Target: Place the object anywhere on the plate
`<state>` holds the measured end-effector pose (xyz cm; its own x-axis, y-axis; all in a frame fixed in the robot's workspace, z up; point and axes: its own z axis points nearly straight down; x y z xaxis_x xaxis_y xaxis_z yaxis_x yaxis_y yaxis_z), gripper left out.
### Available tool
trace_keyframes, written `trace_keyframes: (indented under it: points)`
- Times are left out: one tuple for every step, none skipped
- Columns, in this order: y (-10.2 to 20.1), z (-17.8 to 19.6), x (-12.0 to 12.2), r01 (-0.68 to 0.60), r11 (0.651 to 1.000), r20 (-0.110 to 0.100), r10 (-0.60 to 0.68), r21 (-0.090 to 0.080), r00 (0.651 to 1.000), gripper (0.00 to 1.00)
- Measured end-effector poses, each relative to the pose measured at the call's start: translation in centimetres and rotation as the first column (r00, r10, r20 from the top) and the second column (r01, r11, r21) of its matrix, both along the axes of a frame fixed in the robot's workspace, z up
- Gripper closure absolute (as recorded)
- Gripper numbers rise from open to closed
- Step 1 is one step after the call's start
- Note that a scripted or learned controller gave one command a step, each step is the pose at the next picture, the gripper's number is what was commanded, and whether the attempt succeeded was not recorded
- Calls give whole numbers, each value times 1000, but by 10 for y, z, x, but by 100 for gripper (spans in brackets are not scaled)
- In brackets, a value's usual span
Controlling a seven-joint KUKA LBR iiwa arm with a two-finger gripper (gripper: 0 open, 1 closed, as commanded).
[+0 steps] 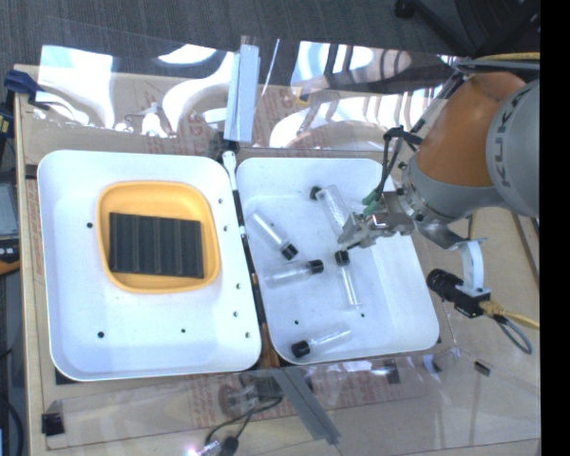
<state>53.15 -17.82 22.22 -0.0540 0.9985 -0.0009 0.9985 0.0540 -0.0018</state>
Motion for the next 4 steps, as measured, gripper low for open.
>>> trace_keyframes:
  points:
    - [55,-17,-22,-218,976,-5,218,4,976,100]
    - [83,-14,12,-346,938,1,346,1,938,100]
    - [137,-32,-40,-472,881,-4,472,5,881,100]
    - [136,-32,-39,-471,882,-3,471,5,882,0]
